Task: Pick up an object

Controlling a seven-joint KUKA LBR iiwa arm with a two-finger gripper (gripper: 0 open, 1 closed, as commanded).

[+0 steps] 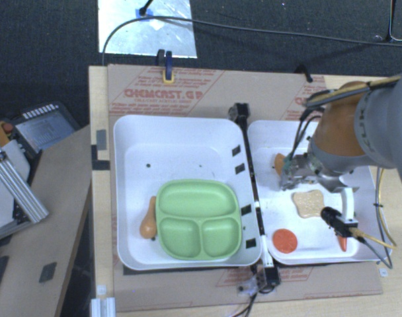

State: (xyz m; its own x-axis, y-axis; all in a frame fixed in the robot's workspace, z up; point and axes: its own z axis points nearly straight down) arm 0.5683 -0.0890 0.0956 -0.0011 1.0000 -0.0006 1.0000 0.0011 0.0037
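Observation:
My gripper (pixel 292 175) reaches down into the right bin (pixel 267 134), near its left side. A small orange piece (pixel 279 162) lies just left of the gripper, touching or almost touching it. A tan toast-shaped slice (pixel 308 204) rests just below and right of the gripper. An orange-red disc (pixel 285 240) sits at the bin's front. A thin red-orange stick (pixel 343 244) lies at the front right, partly under a black part of the arm. The arm's grey body and orange band (pixel 343 127) hide the right bin's back right.
The left bin (pixel 174 134) holds a green divided plate (pixel 198 218) and a tan pear-shaped object (pixel 149 220) against the plate's left edge. A black divider (pixel 247 170) runs between the bins. Cables hang off the arm at the right edge.

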